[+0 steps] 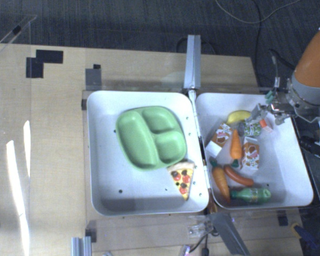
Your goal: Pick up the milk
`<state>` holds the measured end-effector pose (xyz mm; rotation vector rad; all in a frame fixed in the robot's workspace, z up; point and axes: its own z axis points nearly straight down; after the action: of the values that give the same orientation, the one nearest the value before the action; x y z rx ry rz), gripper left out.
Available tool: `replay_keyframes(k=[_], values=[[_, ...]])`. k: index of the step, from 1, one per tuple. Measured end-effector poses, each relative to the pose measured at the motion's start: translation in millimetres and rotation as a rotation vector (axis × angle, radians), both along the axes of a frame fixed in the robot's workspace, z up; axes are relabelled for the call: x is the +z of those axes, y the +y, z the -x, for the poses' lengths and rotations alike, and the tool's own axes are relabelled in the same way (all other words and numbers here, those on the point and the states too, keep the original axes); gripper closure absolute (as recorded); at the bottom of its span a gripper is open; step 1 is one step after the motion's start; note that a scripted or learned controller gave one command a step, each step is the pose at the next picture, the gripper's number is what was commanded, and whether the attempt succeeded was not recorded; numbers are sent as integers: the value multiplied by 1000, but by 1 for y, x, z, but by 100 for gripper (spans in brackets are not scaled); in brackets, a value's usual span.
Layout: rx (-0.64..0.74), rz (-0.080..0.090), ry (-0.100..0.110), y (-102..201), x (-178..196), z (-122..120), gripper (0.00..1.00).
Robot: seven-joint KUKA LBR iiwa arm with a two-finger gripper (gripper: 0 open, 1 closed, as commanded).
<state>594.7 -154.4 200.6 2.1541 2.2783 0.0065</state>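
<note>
Lying flat in the right white bin (301, 193) beside an orange carrot (235, 146), the small printed milk carton (250, 156) is judged light, stiff, best pinched across its narrow sides; the gripper (266, 112) hovers near, its state cannot be told.

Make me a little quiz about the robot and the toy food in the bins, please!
1. True or false: the green divided plate lies in the same bin as the banana.
2. What lies beside the plate in the left bin? A) pizza slice B) carrot C) green bottle
3. Fill in: the gripper is over the ____ bin.

Key:
1. False; the banana is in the right bin.
2. A, the pizza slice.
3. Right.
</note>
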Motion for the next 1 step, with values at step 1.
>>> replay_keyframes(k=[1], values=[[-84,1,-3,21,178,16,0]])
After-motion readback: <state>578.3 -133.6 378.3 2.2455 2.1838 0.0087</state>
